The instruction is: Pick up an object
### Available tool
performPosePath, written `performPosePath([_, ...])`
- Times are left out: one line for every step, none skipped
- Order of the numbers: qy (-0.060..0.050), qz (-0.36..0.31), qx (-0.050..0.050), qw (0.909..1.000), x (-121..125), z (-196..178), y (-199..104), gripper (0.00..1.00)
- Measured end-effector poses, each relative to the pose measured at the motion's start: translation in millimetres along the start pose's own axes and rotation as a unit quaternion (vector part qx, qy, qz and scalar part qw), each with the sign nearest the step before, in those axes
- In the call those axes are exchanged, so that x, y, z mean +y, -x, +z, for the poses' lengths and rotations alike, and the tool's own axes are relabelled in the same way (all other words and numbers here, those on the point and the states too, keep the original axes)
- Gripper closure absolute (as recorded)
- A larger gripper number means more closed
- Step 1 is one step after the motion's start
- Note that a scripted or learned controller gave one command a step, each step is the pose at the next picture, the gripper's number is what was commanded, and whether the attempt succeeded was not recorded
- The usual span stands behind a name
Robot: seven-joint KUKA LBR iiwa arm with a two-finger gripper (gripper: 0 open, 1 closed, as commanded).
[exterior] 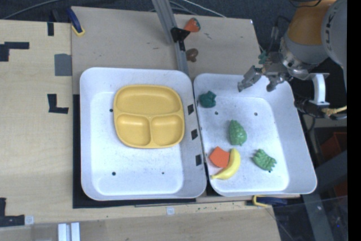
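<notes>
Hovering at the right-hand white bin's (282, 121) far rim, my fingers (260, 83) spread wide, holding nothing; next I must descend onto the bumpy green plastic fruit (237, 132).

Two white bins, faintly speckled: left bin (96, 121), right bin (282, 121). Yellow three-part tray (149, 115) in left. Right bin: dark teal-green lump (207, 99), green leafy piece (237, 132), bright green piece (263, 160), orange block (219, 156), yellow banana (229, 166). Tan worktop (34, 138) with black marks. Arm (316, 20) grey, orange band.
</notes>
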State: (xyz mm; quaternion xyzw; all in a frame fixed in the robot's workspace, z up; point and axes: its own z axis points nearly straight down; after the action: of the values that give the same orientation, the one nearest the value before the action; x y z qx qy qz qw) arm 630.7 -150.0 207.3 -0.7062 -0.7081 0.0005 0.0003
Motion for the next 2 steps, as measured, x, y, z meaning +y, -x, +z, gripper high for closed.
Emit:
performPosePath([0.0,0.0,0.0,1.0,0,0,0,0.0])
performPosePath([-0.003,0.0,0.0,1.0,2,63,1,0.0])
